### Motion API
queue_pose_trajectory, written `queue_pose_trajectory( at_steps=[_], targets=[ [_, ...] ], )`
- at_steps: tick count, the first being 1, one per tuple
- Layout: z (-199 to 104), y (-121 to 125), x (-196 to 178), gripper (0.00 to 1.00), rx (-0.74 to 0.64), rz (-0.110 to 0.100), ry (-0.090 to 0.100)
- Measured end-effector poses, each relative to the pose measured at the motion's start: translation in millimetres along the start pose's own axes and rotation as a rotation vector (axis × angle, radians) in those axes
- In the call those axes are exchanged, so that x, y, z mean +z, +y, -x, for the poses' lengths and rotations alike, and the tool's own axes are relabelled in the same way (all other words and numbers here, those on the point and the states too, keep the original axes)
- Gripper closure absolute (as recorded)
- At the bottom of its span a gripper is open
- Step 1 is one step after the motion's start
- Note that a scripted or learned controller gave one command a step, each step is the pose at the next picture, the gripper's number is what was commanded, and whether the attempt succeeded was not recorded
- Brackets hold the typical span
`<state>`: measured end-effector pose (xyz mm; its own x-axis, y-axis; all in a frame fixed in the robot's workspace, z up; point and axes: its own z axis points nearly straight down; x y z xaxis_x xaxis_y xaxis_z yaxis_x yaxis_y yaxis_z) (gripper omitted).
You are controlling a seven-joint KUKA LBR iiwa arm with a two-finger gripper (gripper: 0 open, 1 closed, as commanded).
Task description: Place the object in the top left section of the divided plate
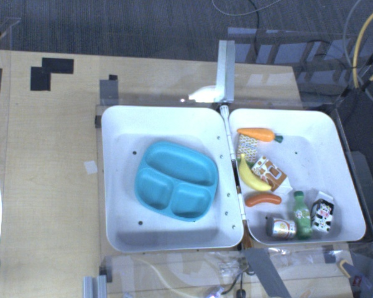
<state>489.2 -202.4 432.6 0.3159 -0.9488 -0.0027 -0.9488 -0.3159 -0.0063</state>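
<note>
Blue plastic marks the target: the divided plate lies flat near the middle of the left bin, turned at a slant, with one long section along its upper edge and two smaller ones below. None of its sections holds anything, so the task looks not yet begun. The candidates all sit in the right bin, crowded toward its left and lower parts: a toy carrot near the top beside the divider, a banana just below it touching a small patterned box, a red sausage under those, then a green bottle, a tin can and a black-and-white carton huddled by the lower rim. Which one is meant I cannot say; the task names none. Keeping the goods in one bin and the plate alone in the other probably leaves the plate room for a clean drop. As for the tool, I cannot tell its state from this view. Picking from the tight cluster risks nudging neighbours; the carrot stands freer and seems the easier grasp.
</note>
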Motion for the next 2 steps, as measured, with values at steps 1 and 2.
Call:
queue_pose_trajectory(
  at_steps=[1,2],
  targets=[
    [34,-12,0,1.0,-0.27,0.0,-0.001],
    [142,-48,1,1.0,-0.504,0.0,-0.004]
  ],
)
